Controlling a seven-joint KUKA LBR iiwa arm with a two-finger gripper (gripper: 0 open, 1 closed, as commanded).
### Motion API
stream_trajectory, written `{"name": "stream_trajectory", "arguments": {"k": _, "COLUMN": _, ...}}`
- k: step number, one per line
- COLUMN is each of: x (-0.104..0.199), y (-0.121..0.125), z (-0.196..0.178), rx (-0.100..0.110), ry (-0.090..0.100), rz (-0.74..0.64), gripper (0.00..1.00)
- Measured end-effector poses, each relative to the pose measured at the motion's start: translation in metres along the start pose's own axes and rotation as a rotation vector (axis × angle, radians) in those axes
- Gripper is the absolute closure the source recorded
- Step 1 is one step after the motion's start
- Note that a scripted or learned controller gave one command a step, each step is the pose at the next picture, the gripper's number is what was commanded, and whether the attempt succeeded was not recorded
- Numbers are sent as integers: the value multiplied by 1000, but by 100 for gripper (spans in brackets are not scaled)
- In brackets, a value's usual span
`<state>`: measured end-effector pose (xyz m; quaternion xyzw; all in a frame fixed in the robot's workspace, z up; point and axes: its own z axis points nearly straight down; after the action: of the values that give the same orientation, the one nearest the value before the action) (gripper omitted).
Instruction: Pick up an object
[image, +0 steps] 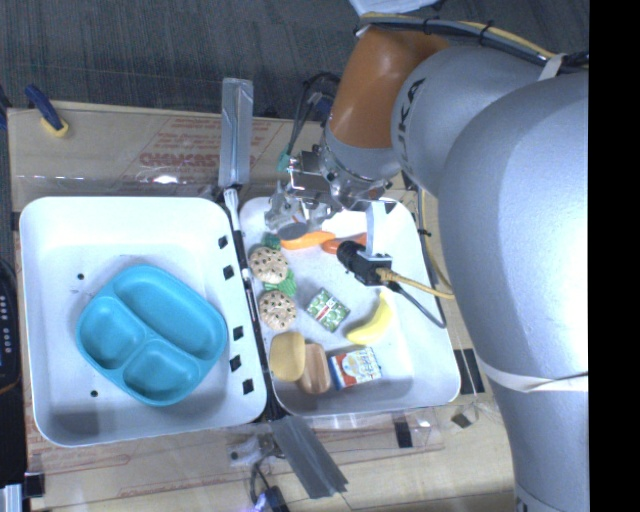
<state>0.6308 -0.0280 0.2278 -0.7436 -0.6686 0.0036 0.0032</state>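
Observation:
My gripper hangs low over the far left corner of the right bin, reaching in under the orange-banded wrist. Just in front of it lies an orange carrot-shaped toy. Two round cookies lie along the bin's left wall. A small green carton and a yellow banana sit mid-bin. A tan bun, a brown roll and a red-and-blue carton lie at the near wall. Nothing shows between the gripper's tips.
The left bin holds a blue divided plate. A divider with black clips separates the two bins. The arm's big grey body covers the right side of the bench.

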Motion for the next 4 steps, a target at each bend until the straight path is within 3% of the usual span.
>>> {"name": "stream_trajectory", "arguments": {"k": 1, "x": 49, "y": -37, "z": -1, "rx": 1, "ry": 0, "rz": -137, "gripper": 100}}
{"name": "stream_trajectory", "arguments": {"k": 2, "x": 34, "y": -80, "z": 29, "rx": 3, "ry": -1, "rz": 20, "gripper": 100}}
{"name": "stream_trajectory", "arguments": {"k": 3, "x": 34, "y": -80, "z": 22, "rx": 10, "ry": -2, "rz": 16, "gripper": 100}}
{"name": "stream_trajectory", "arguments": {"k": 4, "x": 38, "y": -103, "z": 41, "rx": 2, "ry": -1, "rz": -47, "gripper": 100}}
